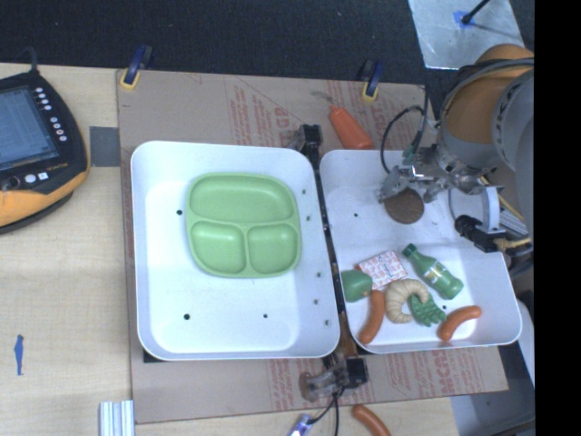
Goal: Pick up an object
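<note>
You have the gripper (406, 192) low in the upper part of the right bin (349, 175), directly above a brown round object (406, 209) that looks like a small toy food piece, perhaps a cookie or patty. Judge it light and stiff, probably smooth plastic, so it may slip; take it across its width at the edges, since it lies flat and low on the bin floor. It sits right under the tool, apparently touching or just below the tips, but you cannot tell from this angle whether the tool is spread or closed, nor whether it grips anything. The other toys, a green bottle (434, 272), a croissant (404, 298), two sausages (459, 322) and a patterned packet (381, 267), lie clustered well apart toward the bin's near end. The left bin (163, 334) holds a green divided plate (242, 223).
</note>
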Controlling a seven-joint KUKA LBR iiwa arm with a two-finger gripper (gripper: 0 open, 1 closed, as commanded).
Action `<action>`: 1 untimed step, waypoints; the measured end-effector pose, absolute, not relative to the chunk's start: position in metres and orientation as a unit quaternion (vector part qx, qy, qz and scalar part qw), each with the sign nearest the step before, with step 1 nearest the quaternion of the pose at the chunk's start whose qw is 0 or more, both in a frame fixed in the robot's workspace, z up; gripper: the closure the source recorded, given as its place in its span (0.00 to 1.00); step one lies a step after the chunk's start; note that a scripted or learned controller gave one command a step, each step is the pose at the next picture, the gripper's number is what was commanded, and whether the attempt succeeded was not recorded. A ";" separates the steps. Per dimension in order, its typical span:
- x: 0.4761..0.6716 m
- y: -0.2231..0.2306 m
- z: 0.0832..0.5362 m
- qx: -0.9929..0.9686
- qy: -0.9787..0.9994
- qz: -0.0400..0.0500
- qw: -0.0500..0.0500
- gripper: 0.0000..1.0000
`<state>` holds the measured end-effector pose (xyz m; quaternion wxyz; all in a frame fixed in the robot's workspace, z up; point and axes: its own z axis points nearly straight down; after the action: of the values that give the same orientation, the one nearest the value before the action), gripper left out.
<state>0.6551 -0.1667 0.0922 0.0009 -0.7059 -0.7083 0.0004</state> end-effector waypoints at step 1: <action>0.657 -0.167 0.105 -0.705 -0.710 0.000 -0.001 1.00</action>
<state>0.6566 -0.1673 0.1050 -0.0008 -0.7046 -0.7096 -0.0004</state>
